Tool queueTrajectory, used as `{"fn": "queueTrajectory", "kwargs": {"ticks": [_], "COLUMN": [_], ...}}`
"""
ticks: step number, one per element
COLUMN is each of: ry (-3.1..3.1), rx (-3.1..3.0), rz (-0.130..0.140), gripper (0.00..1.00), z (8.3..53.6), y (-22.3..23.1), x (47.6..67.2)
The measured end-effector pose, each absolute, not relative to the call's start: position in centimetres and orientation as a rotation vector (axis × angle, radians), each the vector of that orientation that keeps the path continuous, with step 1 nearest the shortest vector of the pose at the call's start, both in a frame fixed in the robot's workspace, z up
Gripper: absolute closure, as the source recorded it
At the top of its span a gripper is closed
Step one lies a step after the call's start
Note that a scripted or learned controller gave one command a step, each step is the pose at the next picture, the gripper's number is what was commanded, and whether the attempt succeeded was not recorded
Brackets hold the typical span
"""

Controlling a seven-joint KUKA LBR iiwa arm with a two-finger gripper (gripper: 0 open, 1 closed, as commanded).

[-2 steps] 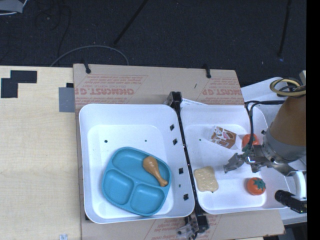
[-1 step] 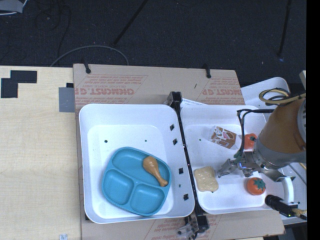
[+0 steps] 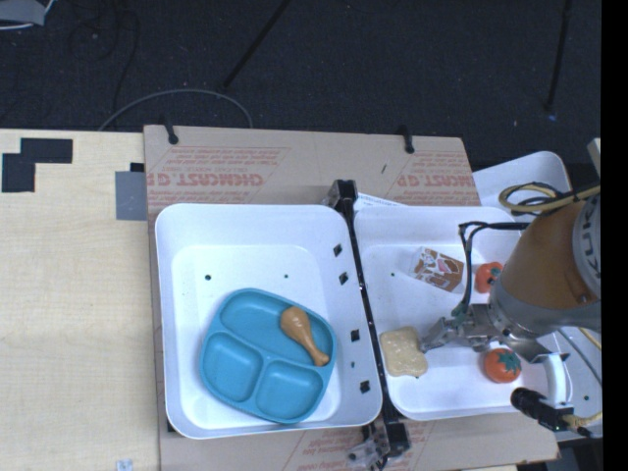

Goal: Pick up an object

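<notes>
In the right bin [image 3: 432,400], the jaws [image 3: 433,338] are low over the floor, at the right edge of a pale beige slice of toy bread [image 3: 403,352]. Whether they touch it cannot be told, and how far apart they stand cannot be told either; nothing is seen held between them. On this evidence the pick is judged not yet done: the approach is complete or nearly so, and closing and lifting remain.

The arm [image 3: 549,263] enters from the right side, its orange band above the wrist, the wrist angled down and leftward so the tool points toward the bread.

Other candidates in the same bin: a brown-and-white packet [image 3: 438,269] near the back, an orange item [image 3: 485,277] partly behind the arm, and a tomato-like toy [image 3: 501,365] just below the wrist.

The left bin [image 3: 177,263] carries a blue divided plate [image 3: 250,371] with a toy drumstick [image 3: 305,334] lying on it, well apart from the tool.
</notes>
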State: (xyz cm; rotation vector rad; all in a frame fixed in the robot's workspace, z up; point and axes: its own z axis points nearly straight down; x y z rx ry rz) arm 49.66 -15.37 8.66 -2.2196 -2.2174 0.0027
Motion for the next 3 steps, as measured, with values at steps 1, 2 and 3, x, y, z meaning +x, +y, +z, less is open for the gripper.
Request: {"fn": "queueTrajectory", "kwargs": {"ticks": [1,2,3], "ry": [-2.214,-2.225,-2.224], "rx": [-2.226,-2.22,-2.221], "rz": [0.0,-0.002,-0.002], "gripper": [1.0,1.0,1.0], "z": [9.9,15.8,20.1], "y": [-15.5,-15.0,-15.2], "x": [49.8,50.4,50.8]}}
